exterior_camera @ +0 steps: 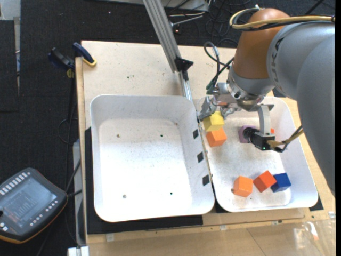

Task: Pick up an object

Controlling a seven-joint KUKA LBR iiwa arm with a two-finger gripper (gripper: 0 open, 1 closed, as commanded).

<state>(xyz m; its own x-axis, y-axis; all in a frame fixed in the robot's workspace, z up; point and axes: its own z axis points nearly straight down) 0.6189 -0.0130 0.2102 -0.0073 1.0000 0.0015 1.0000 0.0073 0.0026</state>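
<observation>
So we're looking down at the right bin [298, 143], and that's where all the candidates sit. There's a yellow block [214, 119] stacked against an orange block [216, 137] right up by the bin's left wall, near its far-left corner. Along the near edge there's a second orange cube [243, 186], a red-orange cube [264, 181] and a blue cube [281, 181], the last two touching. A small purple piece [246, 134] lies mid-bin, partly hidden by the arm's hardware.

The gripper [219, 106] hangs just above the yellow block, but honestly we can't tell its state from here, and nothing is visibly held.

Handling-wise, we'd guess these are small, light, rigid cubes, probably foam or wood, so not fragile and not very slippery. Flat opposing faces are the obvious place to pinch. The yellow one looks awkward: it's tight against the wall and leaning on the orange block, so one side is cramped. The lone orange cube near the front edge has free space around it and looks like the easier grab.
</observation>
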